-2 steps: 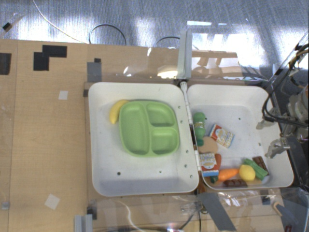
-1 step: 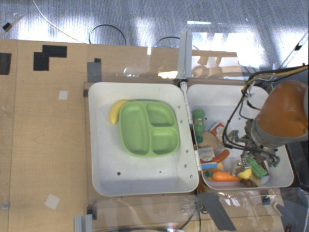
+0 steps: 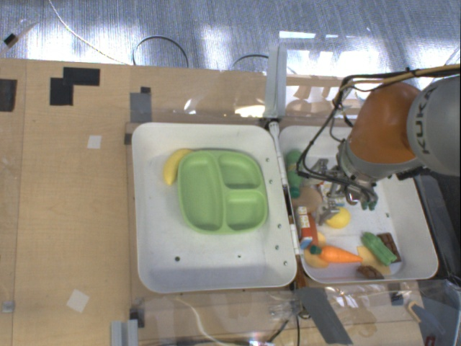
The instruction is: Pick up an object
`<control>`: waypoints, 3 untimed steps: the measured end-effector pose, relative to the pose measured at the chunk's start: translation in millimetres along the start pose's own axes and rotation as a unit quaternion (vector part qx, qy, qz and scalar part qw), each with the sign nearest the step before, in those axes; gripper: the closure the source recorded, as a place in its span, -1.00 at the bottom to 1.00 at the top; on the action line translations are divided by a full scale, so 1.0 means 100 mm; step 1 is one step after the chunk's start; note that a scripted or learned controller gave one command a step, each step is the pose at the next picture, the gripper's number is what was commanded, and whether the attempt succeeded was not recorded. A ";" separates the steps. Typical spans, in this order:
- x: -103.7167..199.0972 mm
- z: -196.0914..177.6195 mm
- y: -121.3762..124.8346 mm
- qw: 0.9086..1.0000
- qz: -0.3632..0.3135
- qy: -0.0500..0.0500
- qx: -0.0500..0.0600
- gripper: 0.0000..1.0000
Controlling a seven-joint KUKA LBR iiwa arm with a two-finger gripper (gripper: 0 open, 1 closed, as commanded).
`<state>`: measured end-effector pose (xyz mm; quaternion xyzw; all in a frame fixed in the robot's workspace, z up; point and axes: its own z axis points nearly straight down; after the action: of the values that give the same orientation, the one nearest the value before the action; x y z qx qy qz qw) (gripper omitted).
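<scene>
Yellow, lemon-like, the small object (image 3: 338,218) lies in the right bin (image 3: 421,265) just at six o'clock of the fingers (image 3: 333,206), lowered there seemingly for a grasp, though whether they are spread or closed I cannot tell.

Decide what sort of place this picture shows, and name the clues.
Probably a robotics lab bench: a grey and orange arm reaches over two white bins, holding toy food such as a carrot and a green divided plate.
</scene>
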<state>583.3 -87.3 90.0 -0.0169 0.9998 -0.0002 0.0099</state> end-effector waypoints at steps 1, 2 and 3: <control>-0.04 -0.13 0.00 1.000 -0.003 -0.005 0.001 1.00; -0.32 -1.37 0.45 1.000 0.027 0.000 -0.001 1.00; -0.87 -1.95 -0.17 0.996 0.091 0.003 0.001 1.00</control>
<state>666.7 -101.1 287.0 0.0745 0.9972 -0.0004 0.0072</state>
